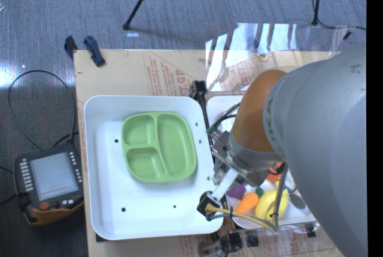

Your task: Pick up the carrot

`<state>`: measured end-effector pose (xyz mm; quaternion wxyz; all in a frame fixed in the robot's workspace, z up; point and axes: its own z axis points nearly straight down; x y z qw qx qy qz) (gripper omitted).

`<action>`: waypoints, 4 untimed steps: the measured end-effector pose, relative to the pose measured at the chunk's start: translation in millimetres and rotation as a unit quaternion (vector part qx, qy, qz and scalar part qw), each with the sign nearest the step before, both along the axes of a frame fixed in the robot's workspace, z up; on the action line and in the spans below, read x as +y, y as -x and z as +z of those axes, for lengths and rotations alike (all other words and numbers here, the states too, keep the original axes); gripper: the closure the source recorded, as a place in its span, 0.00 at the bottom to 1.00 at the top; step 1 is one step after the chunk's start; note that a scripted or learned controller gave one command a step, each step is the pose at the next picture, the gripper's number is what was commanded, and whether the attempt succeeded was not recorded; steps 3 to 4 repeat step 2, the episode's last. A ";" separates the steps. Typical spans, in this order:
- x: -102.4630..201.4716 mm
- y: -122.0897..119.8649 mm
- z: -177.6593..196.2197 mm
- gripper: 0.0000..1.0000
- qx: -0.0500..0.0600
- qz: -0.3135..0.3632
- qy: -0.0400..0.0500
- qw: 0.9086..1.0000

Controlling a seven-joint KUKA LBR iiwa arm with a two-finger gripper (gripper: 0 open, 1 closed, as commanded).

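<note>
Grey and very big, the robot arm with its orange band reaches over the right shallow white bin and covers most of it. Under the band the claw hangs low over this bin. I cannot tell how wide it is, because the wrist hides it. The small orange carrot lies on the bin floor, just below the claw in the view. I cannot tell whether the claw touches it. A rounded yellow plastic fruit lies just beside the carrot on its right, and a small purple thing is close on its left. Well to the left of the claw, the left shallow white bin holds a light green plastic plate with three compartments. Far to the left of the claw, a black and grey control tablet with a screen lies on the blue-grey floor.
</note>
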<state>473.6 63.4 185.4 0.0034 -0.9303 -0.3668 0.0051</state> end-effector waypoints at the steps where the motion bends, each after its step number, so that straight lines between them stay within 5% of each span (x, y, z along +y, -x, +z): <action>1: -1.1 -2.1 42.8 1.00 -0.003 -0.036 0.001 0.999; 2: -32.2 0.1 -1.0 1.00 0.001 -0.107 0.002 0.994; 4: -32.2 0.1 -1.0 1.00 0.001 -0.107 0.002 0.994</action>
